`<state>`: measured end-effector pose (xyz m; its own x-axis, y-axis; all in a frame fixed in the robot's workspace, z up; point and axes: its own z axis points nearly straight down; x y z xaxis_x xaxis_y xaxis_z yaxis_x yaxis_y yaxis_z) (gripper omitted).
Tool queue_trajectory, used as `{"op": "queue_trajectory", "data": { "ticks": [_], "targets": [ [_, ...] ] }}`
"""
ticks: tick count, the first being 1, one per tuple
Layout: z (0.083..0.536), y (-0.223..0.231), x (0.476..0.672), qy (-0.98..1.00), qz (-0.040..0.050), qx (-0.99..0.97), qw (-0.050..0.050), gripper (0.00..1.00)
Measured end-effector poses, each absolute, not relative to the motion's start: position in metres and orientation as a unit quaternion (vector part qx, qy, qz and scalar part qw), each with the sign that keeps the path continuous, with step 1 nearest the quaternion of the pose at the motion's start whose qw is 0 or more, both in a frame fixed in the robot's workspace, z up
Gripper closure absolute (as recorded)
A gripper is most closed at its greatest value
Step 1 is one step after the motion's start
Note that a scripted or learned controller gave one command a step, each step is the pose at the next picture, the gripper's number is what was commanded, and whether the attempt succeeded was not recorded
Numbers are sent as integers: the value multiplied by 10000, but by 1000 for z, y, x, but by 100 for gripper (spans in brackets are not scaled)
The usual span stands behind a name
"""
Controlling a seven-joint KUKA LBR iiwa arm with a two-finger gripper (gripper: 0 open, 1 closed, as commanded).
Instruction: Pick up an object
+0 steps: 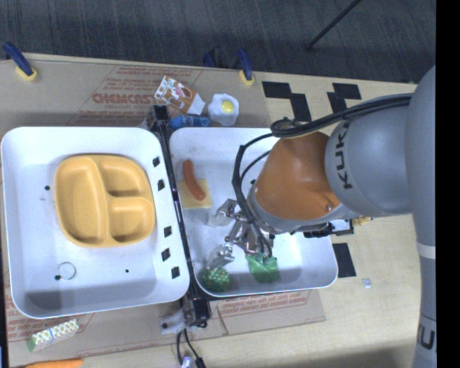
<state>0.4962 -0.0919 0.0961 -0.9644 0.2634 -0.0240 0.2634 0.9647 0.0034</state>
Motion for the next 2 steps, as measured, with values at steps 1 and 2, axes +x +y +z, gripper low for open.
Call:
{"op": "queue_trajectory", "data": {
  "ticks": [1,2],
  "targets": [
    [96,-92,496,9911,1,1329,121,0],
    [96,-92,496,9911,1,1329,121,0]
  ]
}}
